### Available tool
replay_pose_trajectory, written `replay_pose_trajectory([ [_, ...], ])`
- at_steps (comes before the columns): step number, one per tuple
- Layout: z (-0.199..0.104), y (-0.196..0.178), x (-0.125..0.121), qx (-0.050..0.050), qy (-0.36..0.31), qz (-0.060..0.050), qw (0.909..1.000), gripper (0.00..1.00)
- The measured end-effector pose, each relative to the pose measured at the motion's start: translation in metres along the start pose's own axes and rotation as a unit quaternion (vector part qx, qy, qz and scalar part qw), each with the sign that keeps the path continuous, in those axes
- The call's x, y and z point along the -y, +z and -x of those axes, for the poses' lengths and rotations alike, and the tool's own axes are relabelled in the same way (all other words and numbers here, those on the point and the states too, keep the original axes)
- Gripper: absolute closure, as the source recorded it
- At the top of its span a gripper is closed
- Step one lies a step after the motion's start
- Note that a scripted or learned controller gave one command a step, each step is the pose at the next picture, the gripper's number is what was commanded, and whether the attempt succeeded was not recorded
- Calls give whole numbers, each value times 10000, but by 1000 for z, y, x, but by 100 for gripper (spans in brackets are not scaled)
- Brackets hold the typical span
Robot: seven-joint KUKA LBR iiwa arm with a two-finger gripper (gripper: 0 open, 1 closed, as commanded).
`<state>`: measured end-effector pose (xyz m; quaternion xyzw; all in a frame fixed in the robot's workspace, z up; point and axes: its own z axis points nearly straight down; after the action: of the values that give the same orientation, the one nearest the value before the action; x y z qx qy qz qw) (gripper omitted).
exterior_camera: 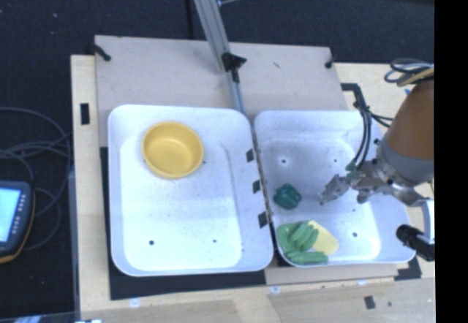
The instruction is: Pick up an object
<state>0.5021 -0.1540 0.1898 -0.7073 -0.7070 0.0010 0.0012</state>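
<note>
A small dark green object (287, 196) lies in the right bin (307, 131), near its left wall. At the bin's front sits a green ridged toy on a yellow piece (306, 238). A yellow bowl (172, 150) rests upright in the back of the left bin (183, 234). My gripper (338, 188) hangs over the right bin's middle, right of the dark green object and apart from it. Nothing shows between its fingers.
A grey metal rail (212, 14) slants down from the top to the gap between the bins. Cables (365, 131) run along the arm at the right bin's far right corner. A screen device (13, 215) lies off the bench at the left.
</note>
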Motion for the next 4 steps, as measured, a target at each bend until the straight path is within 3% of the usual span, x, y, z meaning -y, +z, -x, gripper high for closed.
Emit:
replay_pose_trajectory([
  [1,2,62,0,-3,1,-8,10000,0],
  [2,3,89,0,4,1,15,10000,0],
  [3,3,77,-1,6,7,37,10000,100],
  [4,5,33,-9,6,-3,38,10000,100],
])
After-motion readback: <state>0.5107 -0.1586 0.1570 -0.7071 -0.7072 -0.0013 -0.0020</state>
